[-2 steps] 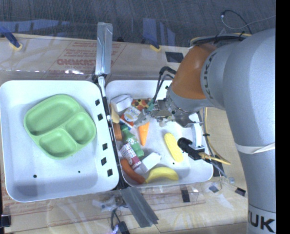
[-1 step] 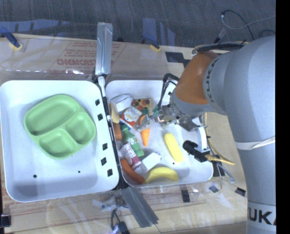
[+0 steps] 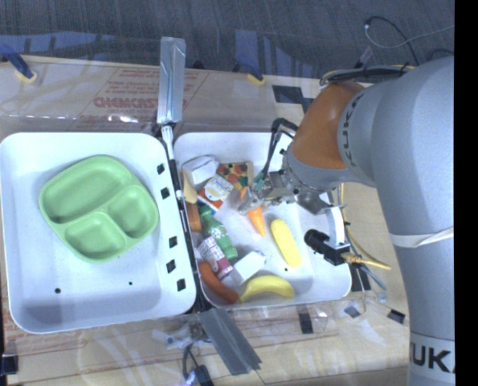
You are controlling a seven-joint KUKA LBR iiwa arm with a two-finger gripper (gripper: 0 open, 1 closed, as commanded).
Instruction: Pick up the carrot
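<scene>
From my remote station I find the grey arm with its orange wrist band (image 3: 327, 131) reaching in over the right-hand shallow white bin (image 3: 323, 284). The two-finger gripper (image 3: 264, 190) is low among the bin's contents. The task item, a small orange plastic carrot (image 3: 256, 219), lies on the bin floor just below the gripper tip, beside a yellow plastic corn cob (image 3: 284, 242).

Whether the carrot's upper end is touching the gripper I cannot resolve, and I cannot tell how the jaws stand, as the tool end is blurred against the clutter. I see nothing that establishes a grasp.

Other items recorded in the same bin: a yellow plastic banana (image 3: 267, 287) at the near wall, a small white carton with a printed label (image 3: 214, 190), and a green-topped packet (image 3: 214, 248). The left-hand white bin (image 3: 30, 296) holds a pale green divided plate (image 3: 98, 207).

Assessment: the approach appears made; the carrot is not lifted. Securing and raising it remain outstanding.
</scene>
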